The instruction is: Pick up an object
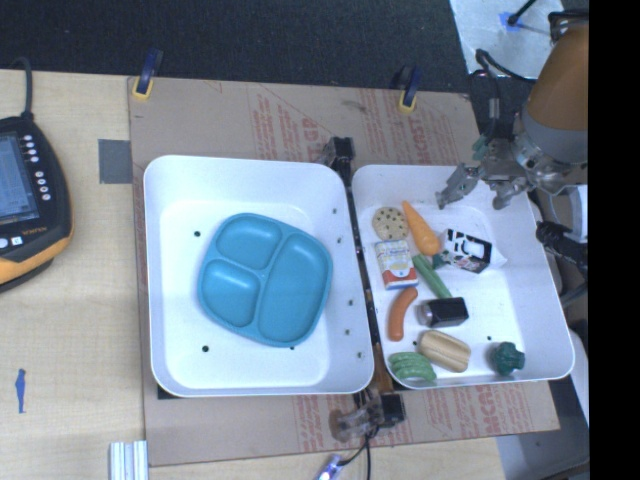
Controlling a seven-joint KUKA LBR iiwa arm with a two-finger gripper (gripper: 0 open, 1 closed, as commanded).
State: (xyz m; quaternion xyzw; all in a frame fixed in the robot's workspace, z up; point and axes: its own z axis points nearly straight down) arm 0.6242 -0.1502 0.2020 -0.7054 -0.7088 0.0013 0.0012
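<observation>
Grey gripper hovers open, empty, at the right bin's one o'clock. Best target: the carrot at seven o'clock; straddle it crosswise.

Red printed lettering runs along the brown cardboard sheet beneath the bins, too small to read. A small packet and a black-and-white wrapper in the right bin carry illegible print.

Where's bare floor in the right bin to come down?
Right bin: bare strip between the black block and right wall, above the green piece. Crowded along the left side, cookie down to bread roll.
</observation>
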